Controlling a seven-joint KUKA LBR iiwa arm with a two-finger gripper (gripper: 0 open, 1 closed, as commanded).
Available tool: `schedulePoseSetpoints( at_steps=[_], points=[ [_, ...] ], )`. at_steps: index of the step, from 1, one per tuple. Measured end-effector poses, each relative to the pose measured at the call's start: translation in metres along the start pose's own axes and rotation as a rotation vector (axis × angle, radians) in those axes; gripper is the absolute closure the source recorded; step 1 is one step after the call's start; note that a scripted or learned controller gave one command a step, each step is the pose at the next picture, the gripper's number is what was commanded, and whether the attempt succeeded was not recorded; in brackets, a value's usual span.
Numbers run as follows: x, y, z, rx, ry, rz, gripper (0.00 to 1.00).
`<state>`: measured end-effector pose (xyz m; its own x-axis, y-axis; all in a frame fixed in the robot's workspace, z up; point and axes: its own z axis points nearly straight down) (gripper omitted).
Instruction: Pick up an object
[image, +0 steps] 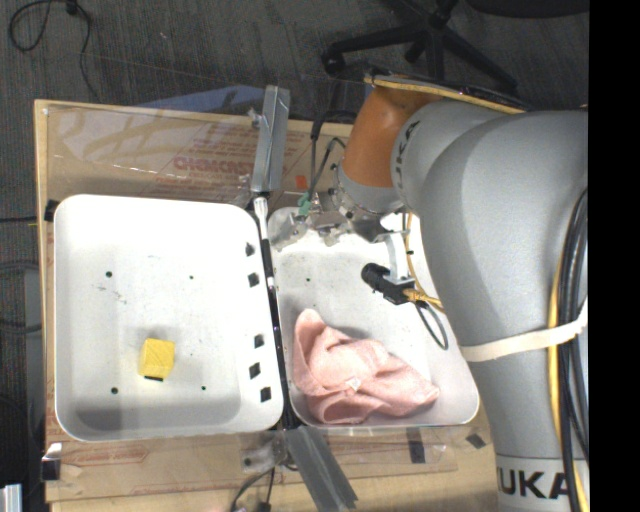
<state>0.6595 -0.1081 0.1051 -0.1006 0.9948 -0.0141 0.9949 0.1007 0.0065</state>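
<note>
A small yellow block (157, 358) lies in the left bin (100, 240), toward its front. A crumpled pink cloth (355, 378) fills the front half of the right bin (330, 275). My gripper (296, 224) sits at the back left corner of the right bin, close to the divider between the bins, below the orange band (372, 145) of the wrist. It is well away from both the cloth and the yellow block, and nothing shows in it.
The grey arm (500, 260) covers the right side of the right bin. A black cable clip (388, 283) and cables hang over that bin. A metal bar (268, 140) stands behind the bins' divider. The wooden bench edge (150, 135) runs behind.
</note>
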Motion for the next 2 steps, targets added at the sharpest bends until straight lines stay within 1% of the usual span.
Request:
schedulePoseSetpoints(
  at_steps=[1, 2],
  points=[
    [0.031, 0.001, -0.088, 0.008, 0.014, 0.029, 0.0],
    [0.016, 0.002, -0.033, -0.003, 0.009, -0.024, 0.0]
  ],
)
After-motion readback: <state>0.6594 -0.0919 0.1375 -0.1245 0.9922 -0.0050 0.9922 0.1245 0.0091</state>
